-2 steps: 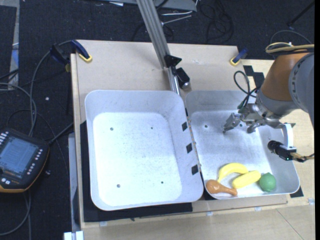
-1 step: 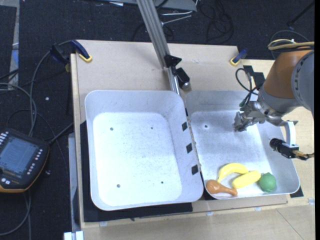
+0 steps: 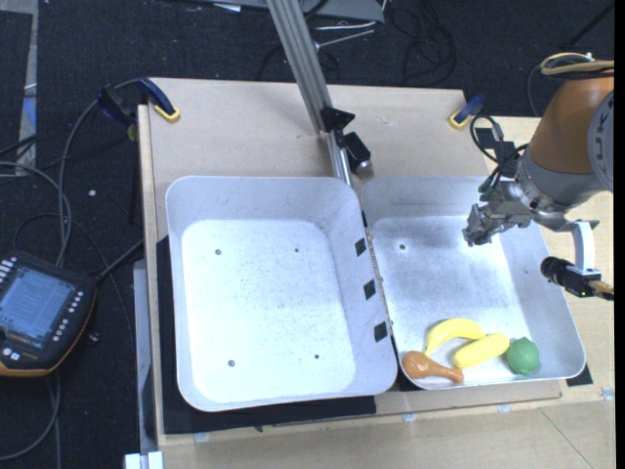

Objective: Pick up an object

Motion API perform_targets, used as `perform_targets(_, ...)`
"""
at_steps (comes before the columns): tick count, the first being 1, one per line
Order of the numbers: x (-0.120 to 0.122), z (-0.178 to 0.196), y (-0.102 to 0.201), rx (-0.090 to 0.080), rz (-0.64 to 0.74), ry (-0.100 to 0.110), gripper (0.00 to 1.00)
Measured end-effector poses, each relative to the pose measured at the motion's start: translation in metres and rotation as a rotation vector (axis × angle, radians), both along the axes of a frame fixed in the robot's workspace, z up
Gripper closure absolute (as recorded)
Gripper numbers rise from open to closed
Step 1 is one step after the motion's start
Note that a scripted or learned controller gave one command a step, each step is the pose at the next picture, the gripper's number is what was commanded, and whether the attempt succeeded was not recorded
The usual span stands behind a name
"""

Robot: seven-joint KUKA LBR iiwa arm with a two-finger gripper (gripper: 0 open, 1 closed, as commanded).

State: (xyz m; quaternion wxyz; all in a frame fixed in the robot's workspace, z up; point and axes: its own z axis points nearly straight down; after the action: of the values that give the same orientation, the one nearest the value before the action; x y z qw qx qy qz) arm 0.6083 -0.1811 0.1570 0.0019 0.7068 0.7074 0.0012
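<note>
One fixed overhead camera, slanted down on the table

It looks from above the table's (image 3: 254, 135) near edge toward the far edge, set back enough to take in both white bins (image 3: 264, 291) whole, the floor with cables beyond, and a pendant on the left; the arm (image 3: 571, 135) enters from the right.

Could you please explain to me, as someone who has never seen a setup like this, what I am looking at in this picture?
This is one picture from a camera fixed above a bench, looking down at a slant. The grey and orange machine at the right is a robot arm; its grasping end, the pincer, hangs over the right bin with nothing seen in it. Two shallow white bins sit side by side. In the right bin's near corner lie a yellow banana, a second yellow piece, a green ball-like fruit and an orange pear-shaped toy. The left bin sits beside it.
</note>
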Motion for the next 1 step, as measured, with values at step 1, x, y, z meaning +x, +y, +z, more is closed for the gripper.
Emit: perform_targets(1, 0.0083, 0.0512, -0.0070, 0.000, 0.000, 0.000, 1.00)
